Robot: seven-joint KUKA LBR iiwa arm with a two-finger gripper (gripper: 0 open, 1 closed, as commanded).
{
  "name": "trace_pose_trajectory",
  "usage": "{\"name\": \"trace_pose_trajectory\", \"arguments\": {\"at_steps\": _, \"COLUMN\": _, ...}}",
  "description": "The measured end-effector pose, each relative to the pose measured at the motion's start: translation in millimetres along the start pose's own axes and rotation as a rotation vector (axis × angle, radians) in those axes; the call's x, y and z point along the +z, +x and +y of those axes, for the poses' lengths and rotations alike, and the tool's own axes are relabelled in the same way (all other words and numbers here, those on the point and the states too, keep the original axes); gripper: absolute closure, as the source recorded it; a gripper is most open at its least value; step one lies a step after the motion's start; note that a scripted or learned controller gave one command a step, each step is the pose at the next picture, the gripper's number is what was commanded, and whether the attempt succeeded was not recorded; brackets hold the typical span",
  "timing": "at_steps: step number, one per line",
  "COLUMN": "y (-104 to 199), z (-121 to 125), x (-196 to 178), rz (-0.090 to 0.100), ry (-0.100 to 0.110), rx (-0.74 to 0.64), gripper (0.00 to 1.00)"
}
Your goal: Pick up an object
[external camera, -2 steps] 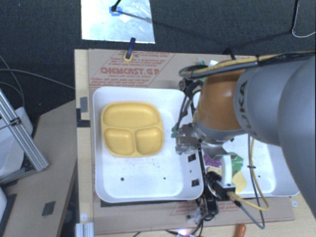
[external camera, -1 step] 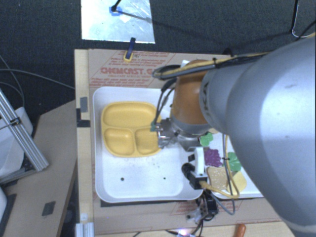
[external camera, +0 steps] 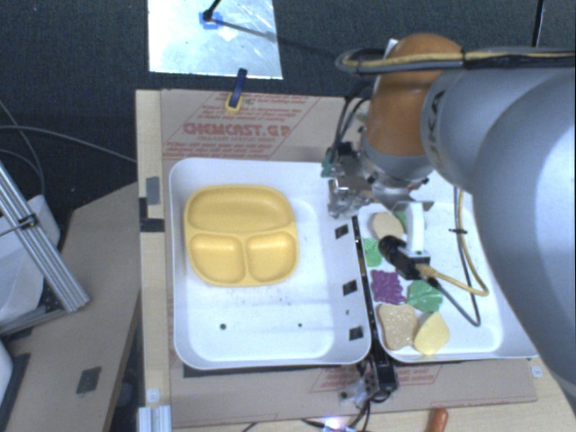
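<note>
Camera view, grasp: gripper (external camera: 346, 198) low at the bins' divider; whether it is clenched or released, cannot tell.
Nearest object: beige piece (external camera: 388, 224) just beside it.
Risk: snagging the divider, closing on nothing.
Farther: purple piece (external camera: 387, 285), yellow tray (external camera: 241, 234).

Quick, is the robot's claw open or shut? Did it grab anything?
Gripper: cannot be told. It hangs low at the top of the right bin, by the wall between the bins, and no toy shows in it.
</note>
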State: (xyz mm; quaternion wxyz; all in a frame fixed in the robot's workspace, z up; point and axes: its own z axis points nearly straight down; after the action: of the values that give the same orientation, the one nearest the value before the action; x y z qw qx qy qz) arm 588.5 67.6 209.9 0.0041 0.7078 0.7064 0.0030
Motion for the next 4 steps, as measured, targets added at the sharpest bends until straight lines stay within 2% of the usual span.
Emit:
{"name": "trace_pose_trajectory", "arguments": {"at_steps": 1, "y": 31.5, "z": -54.9, "x": 26.6, "rz": 0.003, "ry": 0.015, "rx": -0.008, "gripper": 1.0}}
{"name": "trace_pose_trajectory", "arguments": {"at_steps": 2, "y": -28.0, "z": -50.4, "x": 7.2, "rz": -0.001, "ry": 0.007, "rx": 0.002, "gripper": 1.0}}
{"name": "trace_pose_trajectory", "arguments": {"at_steps": 3, "y": 40.6, "z": -78.8, "x": -90.1, "rz": 0.007, "ry": 0.0, "rx": -0.014, "gripper": 1.0}}
{"name": "trace_pose_trajectory", "arguments": {"at_steps": 4, "y": 35.8, "z": -78.6, "x": -84.6, "rz": 0.002, "ry": 0.008, "rx": -0.006, "gripper": 0.0}}
